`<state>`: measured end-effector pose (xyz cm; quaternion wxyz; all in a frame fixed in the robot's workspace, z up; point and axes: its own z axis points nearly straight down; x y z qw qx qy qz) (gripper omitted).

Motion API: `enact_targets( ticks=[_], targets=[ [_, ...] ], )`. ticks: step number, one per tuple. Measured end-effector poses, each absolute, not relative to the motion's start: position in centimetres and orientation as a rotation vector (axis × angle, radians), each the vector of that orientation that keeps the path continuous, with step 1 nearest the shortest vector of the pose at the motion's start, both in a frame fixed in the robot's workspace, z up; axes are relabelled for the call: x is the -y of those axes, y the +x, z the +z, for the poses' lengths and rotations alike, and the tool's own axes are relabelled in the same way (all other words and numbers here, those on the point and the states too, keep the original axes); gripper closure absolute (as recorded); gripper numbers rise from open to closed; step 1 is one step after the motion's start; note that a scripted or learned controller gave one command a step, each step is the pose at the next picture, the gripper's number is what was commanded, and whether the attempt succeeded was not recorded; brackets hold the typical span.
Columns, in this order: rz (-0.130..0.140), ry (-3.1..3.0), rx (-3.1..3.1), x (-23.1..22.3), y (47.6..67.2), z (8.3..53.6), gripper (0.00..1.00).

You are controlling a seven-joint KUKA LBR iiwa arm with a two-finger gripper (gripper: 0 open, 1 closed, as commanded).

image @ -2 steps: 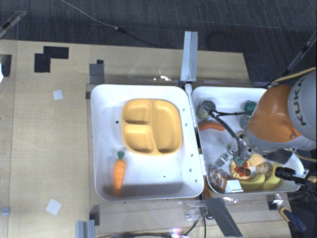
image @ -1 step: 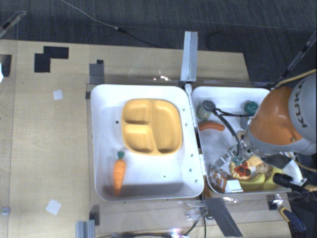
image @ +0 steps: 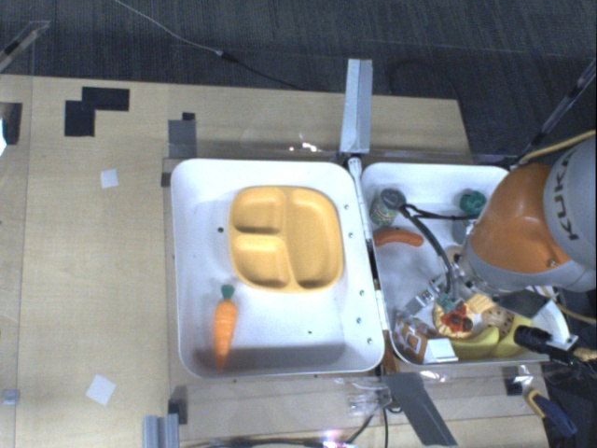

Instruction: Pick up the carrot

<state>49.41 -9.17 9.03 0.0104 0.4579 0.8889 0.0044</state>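
Carrot (image: 224, 326): lies in the left bin (image: 191, 241), in its near-left part, leafy green end pointing away toward the yellow plate; untouched, well apart from the arm.
Near clutter: in the right bin's (image: 424, 170) near end lies a heap of small things, among them a yellow banana (image: 485, 345) and a red-and-yellow piece (image: 458, 319); too jumbled to name further.
Tool (image: 446, 289): down in the right bin just above that heap, beneath the arm's orange band (image: 518, 222); whether it is apart or together, I cannot tell, the wrist and cables hide it.
Yellow plate (image: 284, 236): three compartments, middle of the left bin, just beyond the carrot.
Sausage (image: 398, 239): right bin, left side, beyond the heap.
Far end: a small can (image: 386, 203) and a teal thing (image: 472, 200).
Bench (image: 84, 278): light wood, carries both bins.
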Motion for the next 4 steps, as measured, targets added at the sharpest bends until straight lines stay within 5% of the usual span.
enact_targets(
  ticks=[3, 4],
  targets=[
    [0.016, 1.735, -2.604, 11.5, 49.2, 9.0, 0.0],
    [0.021, 1.72, -2.603, 11.5, 49.6, 10.2, 1.0]
  ],
)
